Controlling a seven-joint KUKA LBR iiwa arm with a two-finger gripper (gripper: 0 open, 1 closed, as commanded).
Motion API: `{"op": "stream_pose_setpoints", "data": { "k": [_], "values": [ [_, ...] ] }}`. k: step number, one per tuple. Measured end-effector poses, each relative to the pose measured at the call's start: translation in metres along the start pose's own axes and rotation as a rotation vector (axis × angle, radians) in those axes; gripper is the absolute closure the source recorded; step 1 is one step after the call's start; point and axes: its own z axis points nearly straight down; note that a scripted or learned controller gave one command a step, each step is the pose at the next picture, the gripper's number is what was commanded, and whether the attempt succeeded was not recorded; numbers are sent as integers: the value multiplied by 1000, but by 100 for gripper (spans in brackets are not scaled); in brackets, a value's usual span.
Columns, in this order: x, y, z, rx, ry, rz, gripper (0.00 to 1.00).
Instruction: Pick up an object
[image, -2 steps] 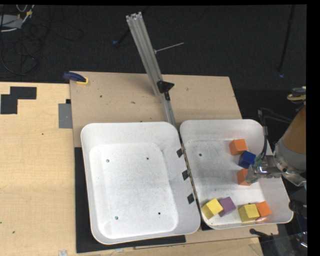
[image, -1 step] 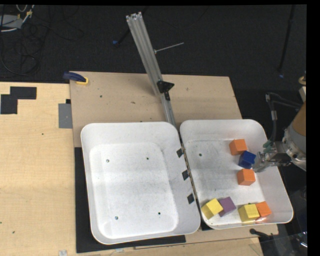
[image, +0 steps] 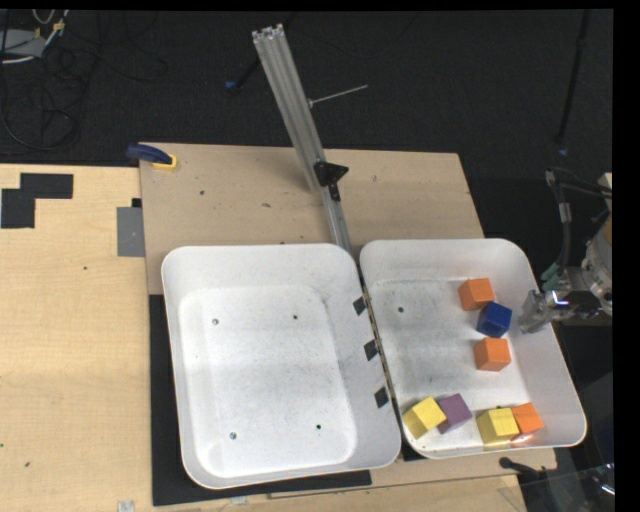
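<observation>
The right bin (image: 430, 265) holds several small blocks. An orange cube (image: 476, 293) lies near its far right, a blue cube (image: 494, 319) just below it, and another orange cube (image: 492, 353) below that. Along the near edge sit a yellow block (image: 424, 415), a purple block (image: 454, 410), a second yellow block (image: 496, 425) and an orange block (image: 526, 418). My gripper (image: 540, 306) hangs at the bin's right rim, just right of the blue cube, with nothing seen between its fingers.
The left bin (image: 200, 275) lies beside the right one, with black clips along the shared edge. A slanted metal rail (image: 297, 110) rises behind the bins. A blue and yellow clamp (image: 152, 155) sits at the bench's far left corner.
</observation>
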Motion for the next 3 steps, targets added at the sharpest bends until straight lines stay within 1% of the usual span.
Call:
{"op": "stream_pose_setpoints", "data": {
  "k": [1, 2, 3],
  "values": [
    [50, 14, 14, 6, 4, -3, 100],
    [93, 28, 10, 4, 3, -2, 100],
    [145, 48, 24, 5, 3, -2, 100]
  ]
}}
